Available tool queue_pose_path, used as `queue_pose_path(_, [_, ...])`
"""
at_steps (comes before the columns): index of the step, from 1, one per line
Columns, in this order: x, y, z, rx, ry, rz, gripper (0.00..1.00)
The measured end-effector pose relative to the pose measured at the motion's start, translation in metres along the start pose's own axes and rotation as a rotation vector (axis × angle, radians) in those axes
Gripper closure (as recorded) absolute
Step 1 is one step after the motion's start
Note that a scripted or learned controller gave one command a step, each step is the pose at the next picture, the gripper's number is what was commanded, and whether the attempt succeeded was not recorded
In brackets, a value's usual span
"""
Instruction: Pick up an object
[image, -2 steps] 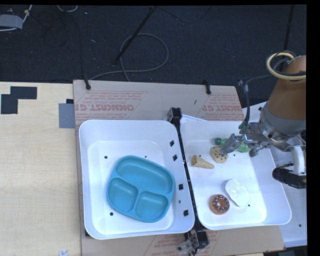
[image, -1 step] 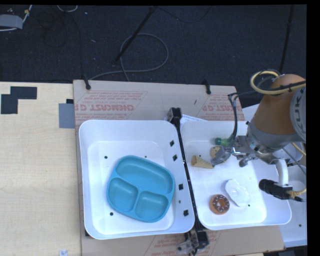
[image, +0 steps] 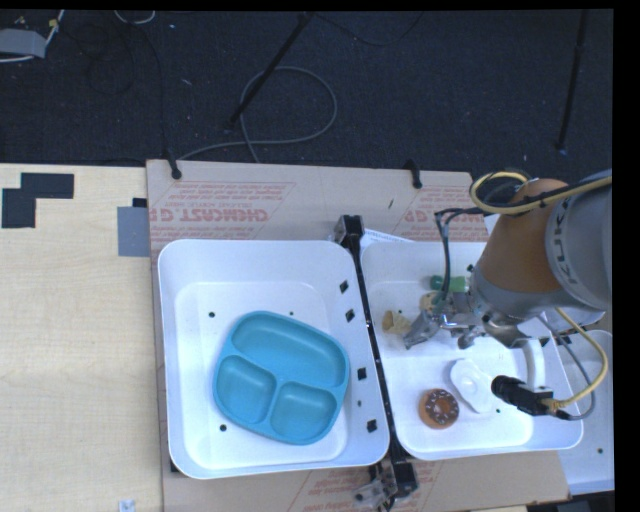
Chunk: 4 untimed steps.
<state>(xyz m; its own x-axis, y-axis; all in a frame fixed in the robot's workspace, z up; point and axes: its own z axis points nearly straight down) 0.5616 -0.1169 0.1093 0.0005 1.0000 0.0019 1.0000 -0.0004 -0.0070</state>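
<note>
My gripper (image: 438, 336) hangs low over the middle of the right bin (image: 400, 420), its two fingers spread and nothing visible between them. A small tan object (image: 394, 322) lies just left of the gripper, close to the bin's left wall. A green object (image: 452, 284) shows behind the gripper, partly hidden by the wrist. A brown frosted doughnut (image: 439, 408) lies near the bin's front edge, below the gripper. Beside the doughnut sits a rounded white object (image: 470, 384).
The left bin (image: 190, 290) holds a blue divided plate (image: 282, 376). A black divider (image: 366, 350) runs between the two bins. The arm's grey and orange body (image: 530, 250) covers the right bin's far right corner.
</note>
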Motion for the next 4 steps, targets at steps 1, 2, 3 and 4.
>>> queue_pose_path(1, [0.001,0.0,0.023,-0.002,-0.001,0.001,0.0])
queue_pose_path(2, [-0.001,0.0,0.011,-0.004,-0.002,0.007,1.0])
queue_pose_path(3, [-0.01,0.0,-0.035,-0.007,-0.002,0.006,1.0])
queue_pose_path(4, [-0.011,0.002,-0.097,-0.009,-0.002,-0.001,1.0])
